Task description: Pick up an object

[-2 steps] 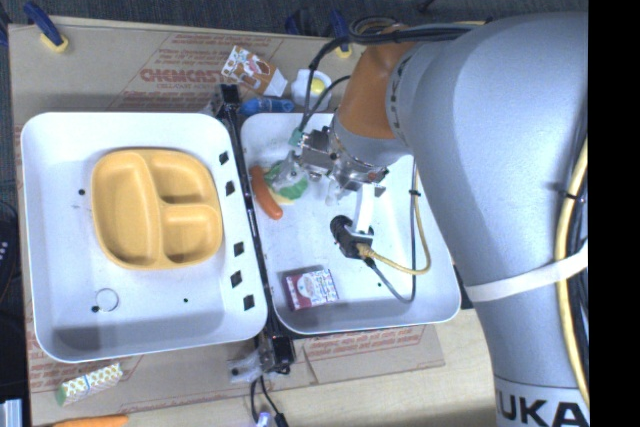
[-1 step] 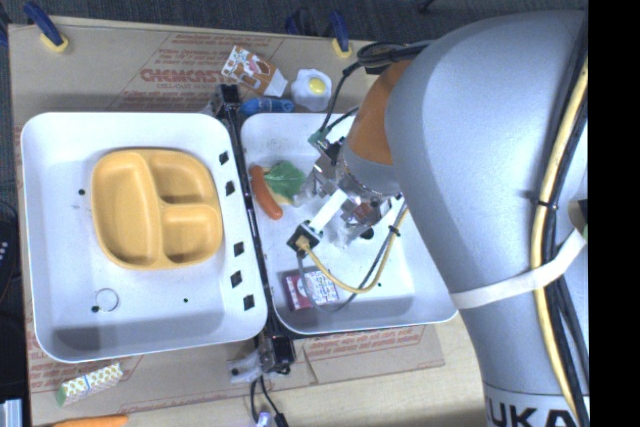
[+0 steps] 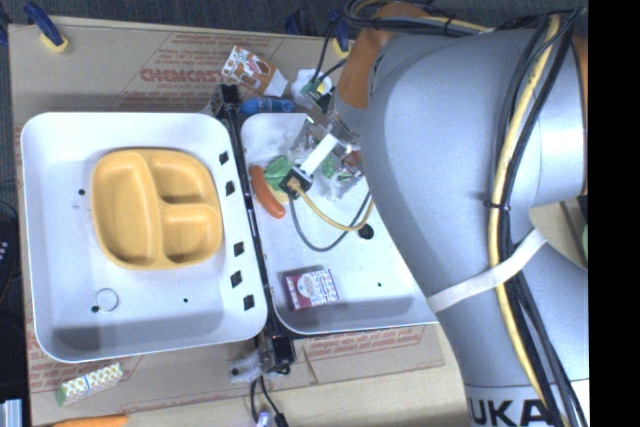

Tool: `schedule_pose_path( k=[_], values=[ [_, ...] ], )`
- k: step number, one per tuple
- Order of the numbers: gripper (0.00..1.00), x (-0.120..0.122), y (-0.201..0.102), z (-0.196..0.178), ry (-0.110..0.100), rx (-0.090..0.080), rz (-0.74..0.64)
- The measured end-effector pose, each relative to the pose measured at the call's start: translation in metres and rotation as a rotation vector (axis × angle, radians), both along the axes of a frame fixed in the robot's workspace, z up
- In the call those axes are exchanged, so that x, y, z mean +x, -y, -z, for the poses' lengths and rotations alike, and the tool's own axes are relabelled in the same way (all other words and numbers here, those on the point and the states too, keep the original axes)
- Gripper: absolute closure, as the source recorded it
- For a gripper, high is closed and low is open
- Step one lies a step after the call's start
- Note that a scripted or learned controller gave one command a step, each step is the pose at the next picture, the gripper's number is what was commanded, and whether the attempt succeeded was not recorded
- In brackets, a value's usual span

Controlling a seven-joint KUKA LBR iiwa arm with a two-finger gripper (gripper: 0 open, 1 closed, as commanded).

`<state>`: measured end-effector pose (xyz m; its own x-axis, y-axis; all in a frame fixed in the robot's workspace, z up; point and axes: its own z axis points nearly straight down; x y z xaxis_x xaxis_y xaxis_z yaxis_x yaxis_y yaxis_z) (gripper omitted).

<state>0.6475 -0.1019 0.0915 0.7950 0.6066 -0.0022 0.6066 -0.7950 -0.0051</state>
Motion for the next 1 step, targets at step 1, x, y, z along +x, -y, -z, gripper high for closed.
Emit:
schedule_pose_path(
  k=[1],
  values=[
    [0.00, -0.1036, -0.0058, -0.0123, -0.002, 0.000, 0.168]
  ],
)
